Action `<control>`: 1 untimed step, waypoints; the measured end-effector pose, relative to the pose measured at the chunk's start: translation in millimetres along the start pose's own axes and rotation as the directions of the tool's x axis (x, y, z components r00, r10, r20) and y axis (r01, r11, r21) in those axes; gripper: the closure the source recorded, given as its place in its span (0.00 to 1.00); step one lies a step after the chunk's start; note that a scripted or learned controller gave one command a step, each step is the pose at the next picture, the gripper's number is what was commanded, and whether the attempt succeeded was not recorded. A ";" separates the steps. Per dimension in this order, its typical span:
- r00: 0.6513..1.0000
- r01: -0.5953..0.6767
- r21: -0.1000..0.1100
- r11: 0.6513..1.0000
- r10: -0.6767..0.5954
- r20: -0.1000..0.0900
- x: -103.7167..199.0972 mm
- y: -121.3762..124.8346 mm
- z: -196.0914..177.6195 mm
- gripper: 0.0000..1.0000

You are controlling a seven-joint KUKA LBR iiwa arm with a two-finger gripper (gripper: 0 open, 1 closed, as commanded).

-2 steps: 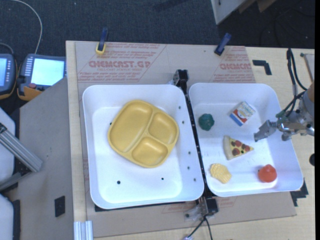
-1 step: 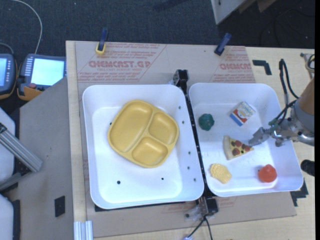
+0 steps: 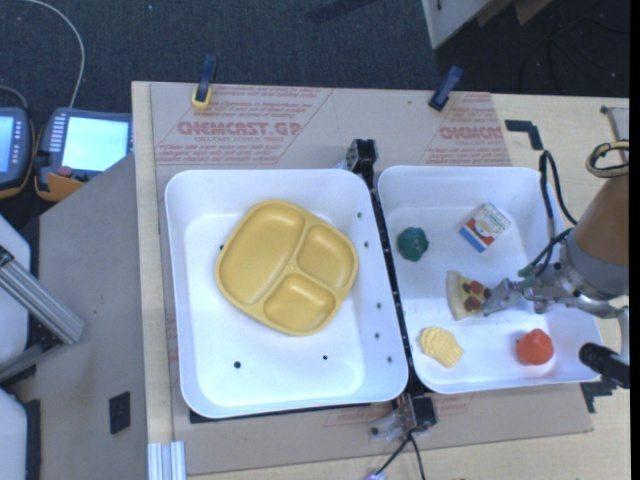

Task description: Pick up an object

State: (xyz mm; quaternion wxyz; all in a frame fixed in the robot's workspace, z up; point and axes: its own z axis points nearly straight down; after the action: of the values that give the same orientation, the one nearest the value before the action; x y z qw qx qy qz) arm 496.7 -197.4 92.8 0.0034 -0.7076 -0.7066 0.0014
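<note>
Pincer [image 3: 497,299] is at pizza slice [image 3: 465,294] in right bin [image 3: 440,183]; can't tell grip state. Center over slice, then lift straight.

The bench [image 3: 150,268] is topped with a pale board printed in red lettering, and two shallow white bins sit on it side by side. The left bin [image 3: 190,368] fills the board's middle, and the right bin [image 3: 430,183] reaches toward the right edge. A yellow clamp [image 3: 203,93] and a blue clamp [image 3: 444,88] grip the far edge.
</note>
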 end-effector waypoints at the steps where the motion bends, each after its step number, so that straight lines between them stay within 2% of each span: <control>1: 1.000 0.002 -0.007 1.000 -0.002 0.001 -0.5 1.1 5.3 0.00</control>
State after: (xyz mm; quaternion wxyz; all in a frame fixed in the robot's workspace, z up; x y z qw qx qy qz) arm 497.8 -197.9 87.5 0.0006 -0.7070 -0.7072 -0.0006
